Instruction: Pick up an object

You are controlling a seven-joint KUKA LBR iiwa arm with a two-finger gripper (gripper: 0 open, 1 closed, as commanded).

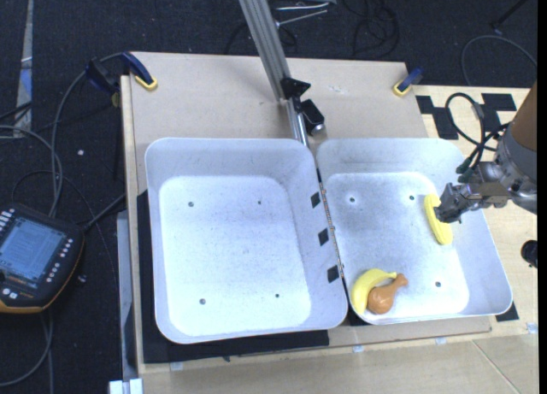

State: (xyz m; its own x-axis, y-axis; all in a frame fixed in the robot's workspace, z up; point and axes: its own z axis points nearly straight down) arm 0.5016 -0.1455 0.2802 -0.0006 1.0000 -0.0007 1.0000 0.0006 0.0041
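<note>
On a pale wooden tabletop [222,97] sit two shallow white bins side by side. At the right bin [376,183], the arm reaches in from the right, and its dark gripper [448,206] sits low at the upper end of a yellow object [440,226] lying by the bin's right wall. Whether the gripper has closed on it cannot be told. Near the front edge of the same bin lie a yellow banana [369,280] and an orange drumstick-shaped toy [384,295], touching each other. The left bin [231,238] sits beside it.
</note>
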